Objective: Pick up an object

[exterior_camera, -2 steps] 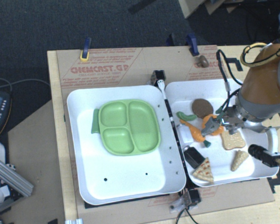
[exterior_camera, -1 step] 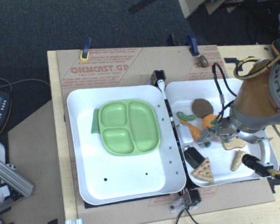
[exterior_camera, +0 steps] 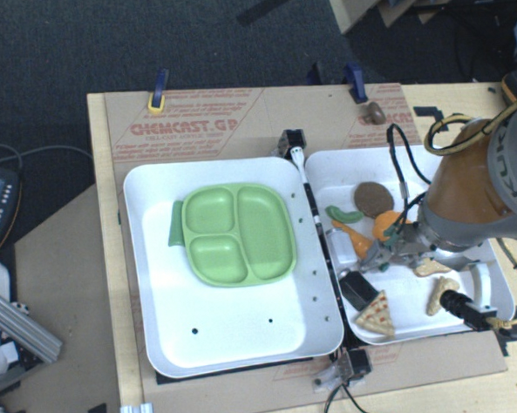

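one green tray (exterior_camera: pixel 239 233), two white bins (exterior_camera: pixel 158 277)

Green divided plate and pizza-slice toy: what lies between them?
In the camera view, between the green divided plate and the pizza-slice toy run the adjoining white bin walls.

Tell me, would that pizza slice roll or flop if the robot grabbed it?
The pizza slice lies flat, a wedge, so it probably won't roll. It looks like a moulded toy, likely stiff and light. Its low profile near the bin wall may make it awkward to pinch.
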